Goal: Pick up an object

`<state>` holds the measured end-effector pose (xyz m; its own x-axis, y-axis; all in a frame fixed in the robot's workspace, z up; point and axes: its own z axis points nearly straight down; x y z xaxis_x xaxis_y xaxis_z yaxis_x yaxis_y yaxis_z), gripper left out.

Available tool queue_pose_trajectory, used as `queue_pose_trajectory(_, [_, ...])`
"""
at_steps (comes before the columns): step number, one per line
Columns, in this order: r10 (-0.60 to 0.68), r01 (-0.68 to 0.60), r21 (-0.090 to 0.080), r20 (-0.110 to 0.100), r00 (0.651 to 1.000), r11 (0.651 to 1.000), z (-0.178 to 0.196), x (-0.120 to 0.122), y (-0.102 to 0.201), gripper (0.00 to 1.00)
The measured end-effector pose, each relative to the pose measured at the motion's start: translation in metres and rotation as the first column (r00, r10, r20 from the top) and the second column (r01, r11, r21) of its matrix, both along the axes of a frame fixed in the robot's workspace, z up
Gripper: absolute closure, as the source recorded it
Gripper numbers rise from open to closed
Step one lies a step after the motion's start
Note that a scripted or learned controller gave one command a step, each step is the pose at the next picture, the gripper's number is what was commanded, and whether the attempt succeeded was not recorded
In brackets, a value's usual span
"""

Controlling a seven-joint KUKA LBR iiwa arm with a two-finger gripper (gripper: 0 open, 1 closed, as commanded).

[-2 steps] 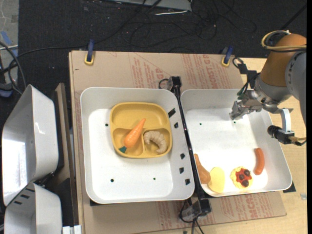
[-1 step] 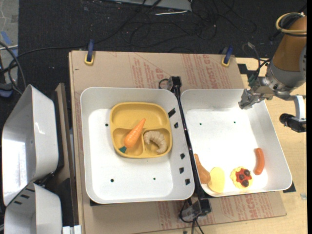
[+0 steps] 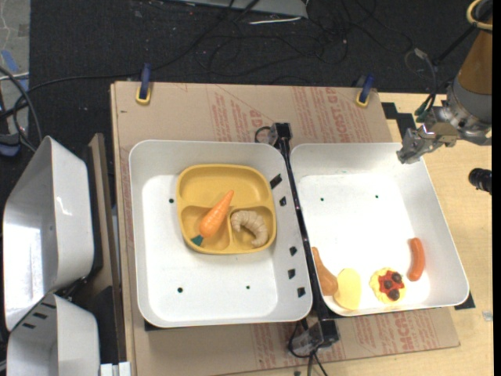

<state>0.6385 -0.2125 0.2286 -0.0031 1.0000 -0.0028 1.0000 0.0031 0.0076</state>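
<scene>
While the tool [image 3: 410, 149] hangs, grip unclear, the sausage [image 3: 416, 258] lies well apart.

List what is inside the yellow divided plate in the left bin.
The yellow divided plate holds a toy carrot, lying across a divider, and a pale curled shrimp in the lower right compartment. The large upper compartment looks bare. The plate surface beneath both toys is covered.

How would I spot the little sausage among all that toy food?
Look in the right-hand white bin, along its near edge where four toys lie. The sausage is rightmost, beside the small pizza: a plain orange-red rod, lying apart from the others.
</scene>
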Motion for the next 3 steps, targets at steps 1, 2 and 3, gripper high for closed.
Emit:
queue_pose_trajectory(1, [0.001, -0.001, 0.0, 0.0, 1.0, 1.0, 0.054, 0.002, 0.0, 1.0])
queue_pose_trajectory(2, [0.005, -0.005, 0.004, -0.006, 1.0, 1.0, 0.059, 0.001, 0.057, 1.0])
queue_pose_trajectory(3, [0.004, -0.004, 0.004, -0.009, 1.0, 1.0, 0.04, -0.004, 0.111, 1.0])
